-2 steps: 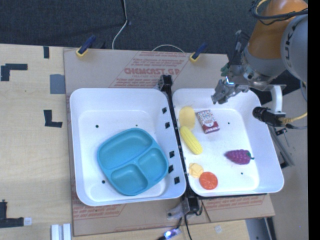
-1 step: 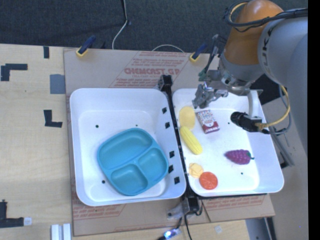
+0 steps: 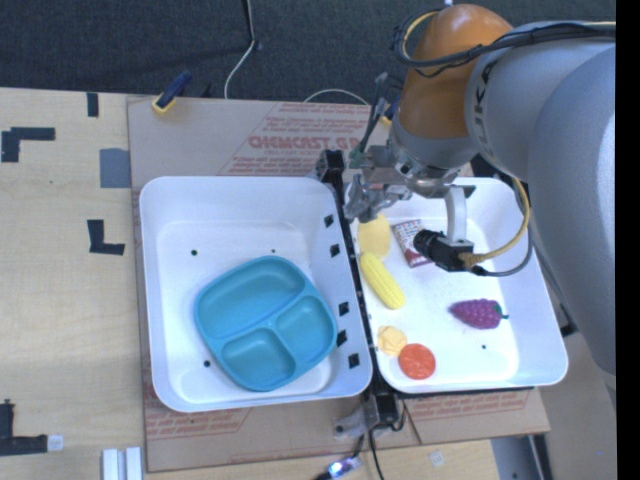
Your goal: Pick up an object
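My gripper (image 3: 366,202) hangs over the far left corner of the right bin (image 3: 530,363), close to the wall between the two bins. Just below it in the view sits a pale yellow object (image 3: 375,236); I cannot tell whether the gripper touches it. A yellow corn cob (image 3: 382,280) lies right in front of that object. A small red and white packet (image 3: 408,241) lies to its right. Purple grapes (image 3: 476,313), an orange-red round fruit (image 3: 417,361) and a small orange piece (image 3: 390,340) lie nearer the front of the same bin.
The left bin (image 3: 175,218) holds a blue divided plate (image 3: 265,321). The arm's orange band (image 3: 450,68) and grey body cover the right bin's far right part. A black cable (image 3: 500,253) loops from the wrist over the bin.
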`<state>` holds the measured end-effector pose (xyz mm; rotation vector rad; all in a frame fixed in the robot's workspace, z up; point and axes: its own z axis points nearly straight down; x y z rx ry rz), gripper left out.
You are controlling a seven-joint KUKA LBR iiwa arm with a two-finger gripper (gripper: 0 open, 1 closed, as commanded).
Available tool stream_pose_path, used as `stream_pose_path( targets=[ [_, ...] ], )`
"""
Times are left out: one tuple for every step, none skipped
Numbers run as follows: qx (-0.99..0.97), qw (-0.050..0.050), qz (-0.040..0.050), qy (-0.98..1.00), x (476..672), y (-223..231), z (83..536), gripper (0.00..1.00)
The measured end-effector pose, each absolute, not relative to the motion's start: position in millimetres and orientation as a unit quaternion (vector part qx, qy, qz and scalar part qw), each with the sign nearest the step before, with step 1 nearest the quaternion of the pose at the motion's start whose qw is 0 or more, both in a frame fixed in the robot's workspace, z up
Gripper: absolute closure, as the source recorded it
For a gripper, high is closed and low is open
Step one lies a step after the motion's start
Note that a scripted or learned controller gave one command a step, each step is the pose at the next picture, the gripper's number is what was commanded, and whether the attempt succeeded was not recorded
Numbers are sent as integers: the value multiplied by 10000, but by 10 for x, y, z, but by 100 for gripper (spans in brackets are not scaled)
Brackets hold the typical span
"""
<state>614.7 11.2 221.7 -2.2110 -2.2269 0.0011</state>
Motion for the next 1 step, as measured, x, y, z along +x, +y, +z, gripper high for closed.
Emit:
stream_pose_path(
  targets=[
    [-7043,9,-4,-7099,6219,694,2278,100]
  ],
)
